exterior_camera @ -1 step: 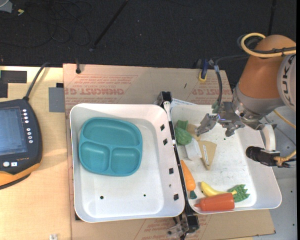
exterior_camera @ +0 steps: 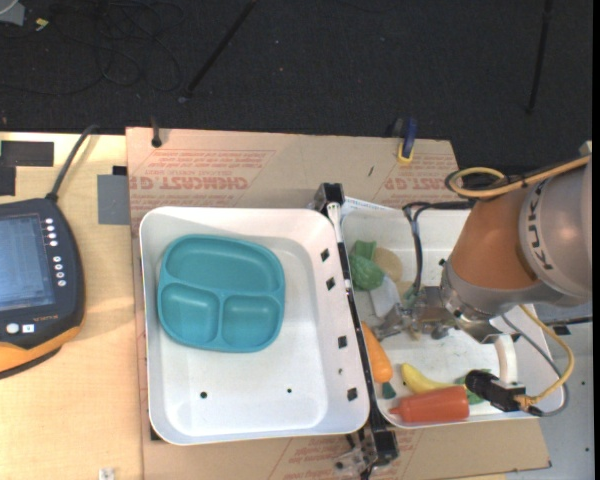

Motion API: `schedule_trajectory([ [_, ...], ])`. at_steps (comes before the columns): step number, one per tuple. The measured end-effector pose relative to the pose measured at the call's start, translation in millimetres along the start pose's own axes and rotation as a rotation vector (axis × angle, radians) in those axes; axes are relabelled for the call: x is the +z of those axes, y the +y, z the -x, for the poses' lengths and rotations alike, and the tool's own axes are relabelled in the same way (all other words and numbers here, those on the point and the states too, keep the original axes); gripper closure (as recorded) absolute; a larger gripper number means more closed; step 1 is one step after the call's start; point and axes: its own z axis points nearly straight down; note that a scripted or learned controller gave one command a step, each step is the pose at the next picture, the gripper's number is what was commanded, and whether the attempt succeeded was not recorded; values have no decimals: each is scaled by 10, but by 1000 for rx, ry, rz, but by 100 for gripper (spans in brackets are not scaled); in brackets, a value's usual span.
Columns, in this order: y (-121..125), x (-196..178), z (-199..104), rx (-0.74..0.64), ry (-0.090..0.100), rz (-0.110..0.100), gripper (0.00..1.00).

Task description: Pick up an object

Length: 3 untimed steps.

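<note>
Nearest the camera, along the front edge of the right bin [exterior_camera: 540, 415], lie a red sausage-shaped toy [exterior_camera: 429, 405], a small yellow banana [exterior_camera: 421, 376] just behind it and an orange carrot [exterior_camera: 378, 356] against the left wall. Any of these would serve as the object to pick up. They look like light, hard plastic, smooth and apt to roll, so a grip across the middle of the red toy's narrow width seems safest.

Further in, the end effector [exterior_camera: 412, 320] is low inside that bin, near a green toy [exterior_camera: 365, 266] and a pale one [exterior_camera: 386, 262]; whether it is open or holding anything cannot be told.

The left bin [exterior_camera: 230, 408] holds a teal divided plate [exterior_camera: 220, 293]. Beyond, the desk [exterior_camera: 110, 258] carries a control tablet [exterior_camera: 25, 268].
</note>
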Motion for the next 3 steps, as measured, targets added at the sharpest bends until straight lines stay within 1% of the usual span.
schedule_trajectory([
  [1,558,-1,142,-3,-2,14,0],
  [2,537,-79,167,4,-2,9,100],
  [3,329,-1042,-606,-9,0,20,100],
])
